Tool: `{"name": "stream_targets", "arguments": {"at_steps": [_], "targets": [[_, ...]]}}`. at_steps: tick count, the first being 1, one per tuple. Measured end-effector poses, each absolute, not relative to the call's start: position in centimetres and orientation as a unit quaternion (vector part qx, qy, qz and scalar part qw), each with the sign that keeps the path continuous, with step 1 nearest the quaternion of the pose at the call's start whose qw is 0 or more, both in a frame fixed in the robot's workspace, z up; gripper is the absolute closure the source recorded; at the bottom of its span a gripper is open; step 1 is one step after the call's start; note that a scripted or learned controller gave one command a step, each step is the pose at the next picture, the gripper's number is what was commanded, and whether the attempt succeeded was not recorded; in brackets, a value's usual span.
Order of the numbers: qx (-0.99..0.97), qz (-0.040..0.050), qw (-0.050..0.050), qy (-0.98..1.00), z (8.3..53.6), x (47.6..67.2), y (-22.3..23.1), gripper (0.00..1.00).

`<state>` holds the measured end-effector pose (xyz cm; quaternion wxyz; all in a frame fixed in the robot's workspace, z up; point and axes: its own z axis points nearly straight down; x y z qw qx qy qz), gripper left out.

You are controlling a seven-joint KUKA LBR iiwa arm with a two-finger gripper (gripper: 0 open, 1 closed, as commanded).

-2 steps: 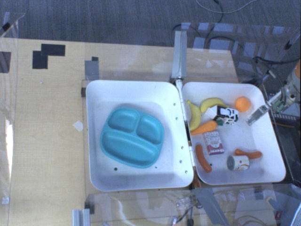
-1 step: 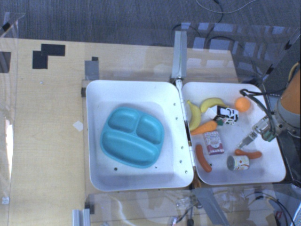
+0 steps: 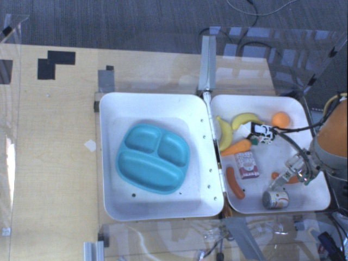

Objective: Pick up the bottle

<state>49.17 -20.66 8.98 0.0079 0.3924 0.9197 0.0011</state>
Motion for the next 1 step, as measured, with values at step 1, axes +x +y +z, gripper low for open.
{"name": "stream_targets", "arguments": {"at_steps": [1], "targets": [[0.216,0.0004,0.004,0.976,10.21,49.13,-15.84,0.00]]}}
